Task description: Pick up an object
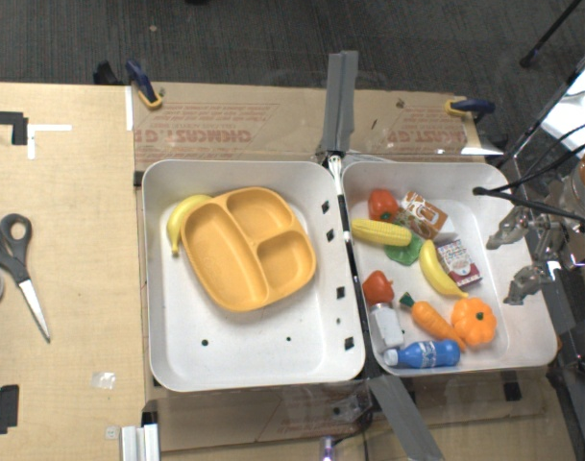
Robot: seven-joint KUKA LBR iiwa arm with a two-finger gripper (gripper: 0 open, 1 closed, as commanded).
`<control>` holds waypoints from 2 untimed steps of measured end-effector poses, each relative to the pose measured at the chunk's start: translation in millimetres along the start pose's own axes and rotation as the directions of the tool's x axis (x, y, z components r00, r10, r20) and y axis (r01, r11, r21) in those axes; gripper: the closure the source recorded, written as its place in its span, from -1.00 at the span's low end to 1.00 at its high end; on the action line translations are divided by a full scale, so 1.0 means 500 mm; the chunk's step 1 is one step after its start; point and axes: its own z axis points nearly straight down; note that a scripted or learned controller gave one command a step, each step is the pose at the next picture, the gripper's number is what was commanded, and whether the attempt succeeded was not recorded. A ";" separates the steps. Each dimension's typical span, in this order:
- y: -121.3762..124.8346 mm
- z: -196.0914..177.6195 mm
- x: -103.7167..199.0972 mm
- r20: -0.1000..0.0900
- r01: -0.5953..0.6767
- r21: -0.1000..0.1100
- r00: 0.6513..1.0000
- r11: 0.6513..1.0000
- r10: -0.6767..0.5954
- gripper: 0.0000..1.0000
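Claw (519,257) at the frame's right edge, over the right bin (523,339), fingers spread wide and pinching nothing; toy food, including the orange pumpkin (475,322), lies left of it.

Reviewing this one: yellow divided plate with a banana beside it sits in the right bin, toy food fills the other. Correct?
Not quite. The camera view shows the yellow divided plate and the banana beside it in the left bin; the toy food fills the right bin.
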 end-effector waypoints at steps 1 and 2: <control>0.115 0.220 0.076 0.001 -0.047 0.000 0.999 0.999 0.047 -1.00; 0.204 0.217 -0.051 0.006 -0.036 0.011 0.999 0.999 0.036 -1.00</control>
